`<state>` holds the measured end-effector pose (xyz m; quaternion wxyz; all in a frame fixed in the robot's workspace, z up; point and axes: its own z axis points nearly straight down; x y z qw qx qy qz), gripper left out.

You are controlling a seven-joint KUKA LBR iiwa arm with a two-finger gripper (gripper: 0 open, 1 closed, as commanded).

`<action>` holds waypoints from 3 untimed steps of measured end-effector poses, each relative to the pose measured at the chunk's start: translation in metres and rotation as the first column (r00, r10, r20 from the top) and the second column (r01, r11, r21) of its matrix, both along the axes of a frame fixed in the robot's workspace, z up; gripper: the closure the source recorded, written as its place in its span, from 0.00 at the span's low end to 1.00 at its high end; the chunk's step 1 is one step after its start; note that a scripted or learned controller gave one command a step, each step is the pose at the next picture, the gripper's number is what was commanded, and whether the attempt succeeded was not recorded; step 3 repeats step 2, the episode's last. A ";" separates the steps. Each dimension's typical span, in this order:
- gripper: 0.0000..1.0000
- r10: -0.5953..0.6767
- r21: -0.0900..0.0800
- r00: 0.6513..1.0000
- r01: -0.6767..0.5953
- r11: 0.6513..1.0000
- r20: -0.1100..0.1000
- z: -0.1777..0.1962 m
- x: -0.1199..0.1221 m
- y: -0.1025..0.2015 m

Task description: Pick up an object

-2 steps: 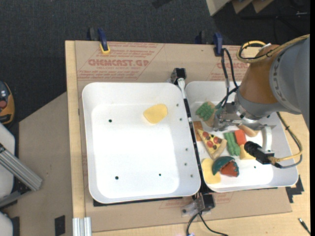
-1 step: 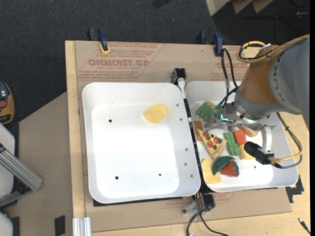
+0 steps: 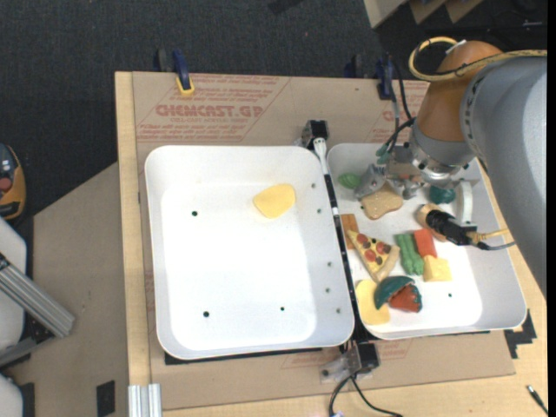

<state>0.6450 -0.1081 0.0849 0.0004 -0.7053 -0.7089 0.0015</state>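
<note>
Hovering over the right bin (image 3: 499, 307), the arm (image 3: 452, 102) nears a tan toy (image 3: 382, 204)

You are looking at a robotics lab, not a home or kitchen. The worktop (image 3: 217, 102) is a brown board (printed with a maker's name in red) held down at 12 o'clock by clamps (image 3: 182, 72), and it stands on dark carpet (image 3: 130, 16). Two white bins (image 3: 165, 233) sit side by side on it, the one at 3 o'clock holding toy food (image 3: 382, 259). Cables (image 3: 365, 393) trail off at 6 o'clock, and an aluminium rail (image 3: 35, 298) lies at 9 o'clock.
</note>
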 end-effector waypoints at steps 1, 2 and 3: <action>1.00 -0.003 0.000 1.000 0.003 1.000 0.004 0.011 -0.001 0.001; 1.00 0.001 0.003 1.000 -0.001 1.000 0.010 0.106 -0.018 0.074; 1.00 0.001 0.003 1.000 -0.001 1.000 0.010 0.106 -0.018 0.074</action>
